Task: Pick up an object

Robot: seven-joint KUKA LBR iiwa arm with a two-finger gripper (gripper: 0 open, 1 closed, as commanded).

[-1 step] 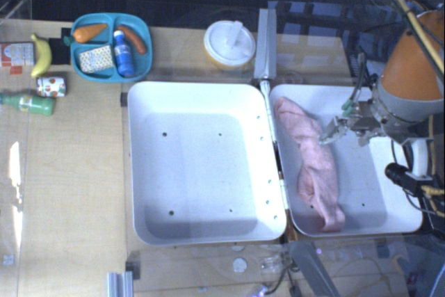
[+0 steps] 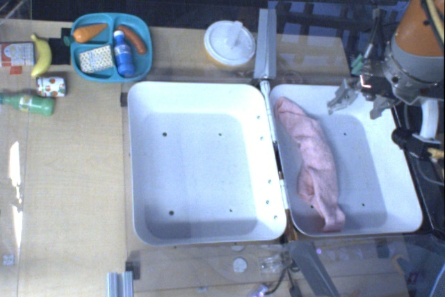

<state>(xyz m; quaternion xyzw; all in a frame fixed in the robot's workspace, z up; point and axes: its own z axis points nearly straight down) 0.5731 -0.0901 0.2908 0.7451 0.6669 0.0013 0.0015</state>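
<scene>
A pink cloth (image 2: 314, 160) lies crumpled lengthwise along the left side of the right white bin (image 2: 379, 215), running from the bin's far corner down to its near edge. My gripper (image 2: 359, 99) hangs over the far right part of that bin, to the right of the cloth and apart from it. Its two grey fingers (image 2: 339, 99) are spread with nothing between them. The orange-banded wrist rises above it at the right edge of the view.
The left white bin (image 2: 201, 163) adjoins the right one, with a metal divider between them. Behind the bins stand a white lidded bowl (image 2: 229, 43) and a blue tray (image 2: 111, 46) of toy food. A banana (image 2: 42, 55), a can and a green bottle lie at far left.
</scene>
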